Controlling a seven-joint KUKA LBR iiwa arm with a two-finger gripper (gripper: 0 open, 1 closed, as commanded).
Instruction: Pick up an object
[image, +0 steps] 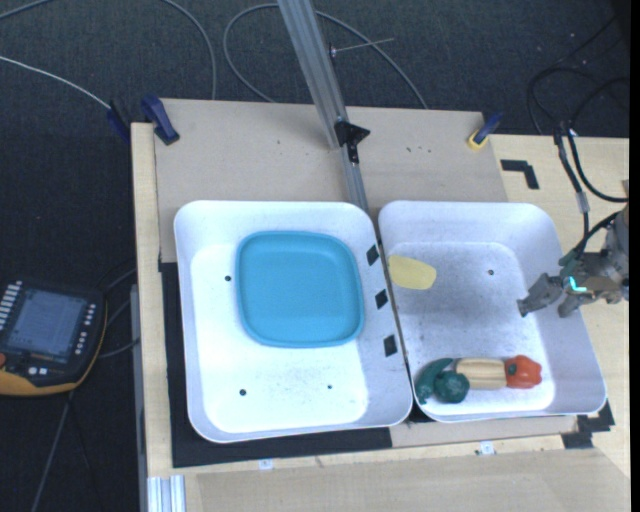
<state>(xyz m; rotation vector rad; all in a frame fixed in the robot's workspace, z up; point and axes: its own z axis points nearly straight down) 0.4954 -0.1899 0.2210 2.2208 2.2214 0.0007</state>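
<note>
The toy (480, 375) lies in the right bin (540, 230), down near the bottom edge of the picture. It is long and thin, like a stick. It has a green lump at its left end, a tan middle, and a red lump at its right end. Its long side runs left to right, almost flat across the picture. The green end points to the wall between the two bins.

A small yellow piece (411, 271) lies well apart from the toy, up at the left side of the same bin. Either one could be picked.

The claw (549, 297) is at the right edge of the right bin, above the toy in the picture and a bit to its right. Its two fingers look spread apart, with nothing between them.

Here is what might go wrong. The toy sits very close to the bin's bottom wall, so a finger could bump the wall and stop short. The toy looks round, so it may roll away when touched. If the claw pinches along the long side and not across it, the fingers may be too narrow to fit. A pinch on one lumpy end could let the toy tip and slip out.

The left bin (205, 330) holds a blue tray (300, 288).
</note>
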